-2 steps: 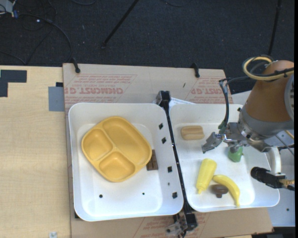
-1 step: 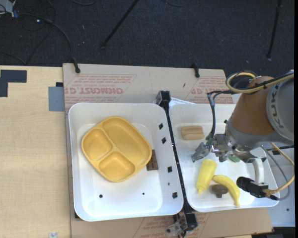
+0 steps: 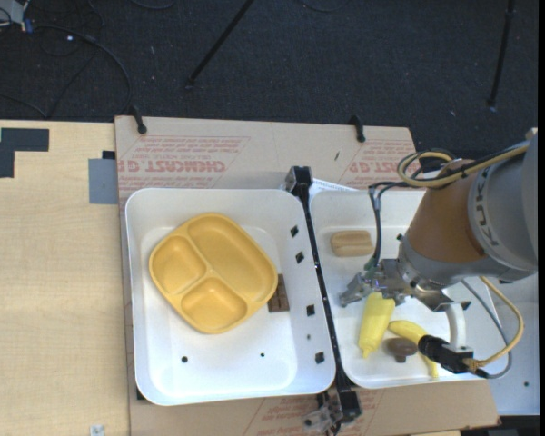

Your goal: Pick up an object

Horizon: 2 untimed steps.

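From the camera view, two white bins sit side by side on a cardboard sheet (image 3: 218, 164) with red print, and the sheet lies on the pale wooden tabletop (image 3: 45, 289).

The left bin (image 3: 218, 371) holds a yellow divided plate (image 3: 213, 271) with three compartments. It lies flat and turned at an angle to the bin walls. A small brown block (image 3: 278, 296) shows at the plate's right edge, partly tucked under it.

The right bin (image 3: 338, 216) holds a tan roll (image 3: 351, 242) near its far left side, lying well apart from the other things. Lower in the same bin lies the yellow bottle (image 3: 375, 323). It is plain yellow and smooth, broad at its upper end and tapering toward the near wall. A small brown lump (image 3: 401, 346) rests just beside its lower right.

The arm (image 3: 454, 225) reaches in from the right over this bin. Its end effector (image 3: 363, 289) hangs low, just at the bottle's upper end. It cannot be told whether it is open or closed, nor whether it touches the bottle.
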{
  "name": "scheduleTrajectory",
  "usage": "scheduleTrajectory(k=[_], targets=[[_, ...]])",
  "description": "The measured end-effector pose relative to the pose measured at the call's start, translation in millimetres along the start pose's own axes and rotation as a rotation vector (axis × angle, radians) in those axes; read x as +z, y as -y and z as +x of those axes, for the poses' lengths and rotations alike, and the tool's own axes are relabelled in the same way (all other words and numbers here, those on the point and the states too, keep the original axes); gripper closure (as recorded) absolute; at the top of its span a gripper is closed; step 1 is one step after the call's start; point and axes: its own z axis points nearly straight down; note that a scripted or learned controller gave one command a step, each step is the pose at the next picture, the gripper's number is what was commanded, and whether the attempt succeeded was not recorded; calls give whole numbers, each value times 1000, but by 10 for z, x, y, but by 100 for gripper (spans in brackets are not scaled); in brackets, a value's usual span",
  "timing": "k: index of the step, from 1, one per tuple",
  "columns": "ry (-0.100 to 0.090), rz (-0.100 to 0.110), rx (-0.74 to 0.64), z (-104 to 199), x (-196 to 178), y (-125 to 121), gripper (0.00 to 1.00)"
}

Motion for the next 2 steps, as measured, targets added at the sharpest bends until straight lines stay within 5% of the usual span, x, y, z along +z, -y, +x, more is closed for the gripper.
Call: scheduleTrajectory(k=[1,2], targets=[[0,-1,4,-10,-127,-4,100],[1,-6,-2,19,-725,-72,100]])
